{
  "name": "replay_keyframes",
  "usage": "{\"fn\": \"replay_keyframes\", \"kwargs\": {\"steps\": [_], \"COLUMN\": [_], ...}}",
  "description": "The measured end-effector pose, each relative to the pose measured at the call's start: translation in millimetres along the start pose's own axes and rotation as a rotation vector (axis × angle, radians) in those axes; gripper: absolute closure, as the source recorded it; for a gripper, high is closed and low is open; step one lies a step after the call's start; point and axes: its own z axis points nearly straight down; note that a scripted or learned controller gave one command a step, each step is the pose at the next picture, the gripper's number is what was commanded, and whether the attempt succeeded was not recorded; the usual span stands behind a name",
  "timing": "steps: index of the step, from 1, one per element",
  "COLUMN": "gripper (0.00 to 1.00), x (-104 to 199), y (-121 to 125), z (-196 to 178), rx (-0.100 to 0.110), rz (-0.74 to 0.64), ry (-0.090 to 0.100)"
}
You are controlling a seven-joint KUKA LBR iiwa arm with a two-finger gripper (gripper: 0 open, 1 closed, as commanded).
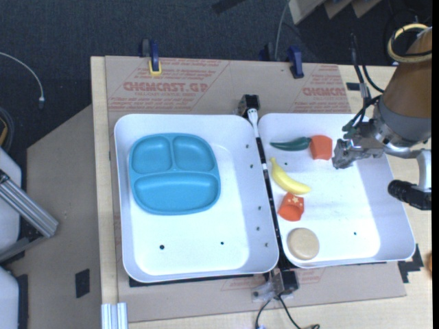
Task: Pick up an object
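- Counter (103, 184): I see a brown board surface, printed in red lettering along its far edge, carrying both bins side by side.
- Left bin (199, 252): white, shallow, rounded corners. It holds one item.
- Right bin (370, 232): white, shallow, just beside the left bin along a shared dark seam. It holds five small items, all in its left half.
- Arm (411, 94): grey with an orange band, reaching in from the right over the right bin's far right corner.
- Blue plate (175, 173): three compartments, lying flat in the left bin's far left part.
- Gripper (341, 157): I see it low over the right bin's far part, just right of the orange block. Nothing shows between the jaws; whether they are parted or closed I cannot tell.
- Banana (288, 178): yellow, lying at a slant near the seam.
- Round tan piece (302, 243): near the right bin's front edge.
- Green pepper (291, 143): dark green, lying at the far side, its tip near the orange block.
- Red piece (292, 207): between banana and round tan piece.
- Orange block (320, 147): at the far side, between green pepper and gripper.
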Motion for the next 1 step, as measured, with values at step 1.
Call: {"fn": "replay_keyframes", "kwargs": {"steps": [1], "gripper": [1.0], "x": [59.5], "y": [9.0], "z": [-9.4], "rx": [-0.001], "rz": [0.001], "ry": [0.0]}}
